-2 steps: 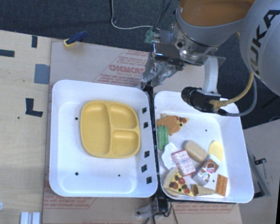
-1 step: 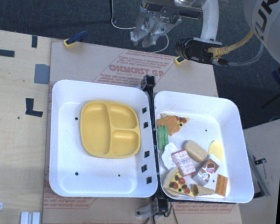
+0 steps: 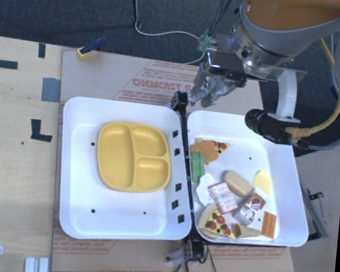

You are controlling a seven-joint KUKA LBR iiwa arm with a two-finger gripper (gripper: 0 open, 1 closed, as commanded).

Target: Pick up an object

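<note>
You have two white bins side by side on the bench. The left bin [image 3: 71,212] carries a yellow divided plate [image 3: 134,157], lying flat a little left of the divider between the bins and taking up most of the bin's middle. The right bin [image 3: 294,194] holds all the loose pieces you might pick.

In the right bin, look first along the left wall: a green stick-like piece [image 3: 197,166] lies there, with a flat orange piece [image 3: 209,150] bearing red dots touching its far end. Near the middle sits a tan bread roll [image 3: 237,183], and just to its right a pale yellow piece [image 3: 263,183] rests toward the right wall. Left of the roll you see a small red-and-white packet [image 3: 221,197] on a white wrapper. Nearer to you, a small can with a red label [image 3: 248,209] stands beside an orange cracker-like piece [image 3: 268,225]. At the near left corner lies a pizza slice [image 3: 216,223] with red toppings.

The arm [image 3: 284,23] comes in from the upper right. The gripper [image 3: 203,97] hangs over the far end of the divider, above the rims and apart from every item in the right bin. You cannot tell from this view how its pincer is set, and nothing is visible held in it.
</note>
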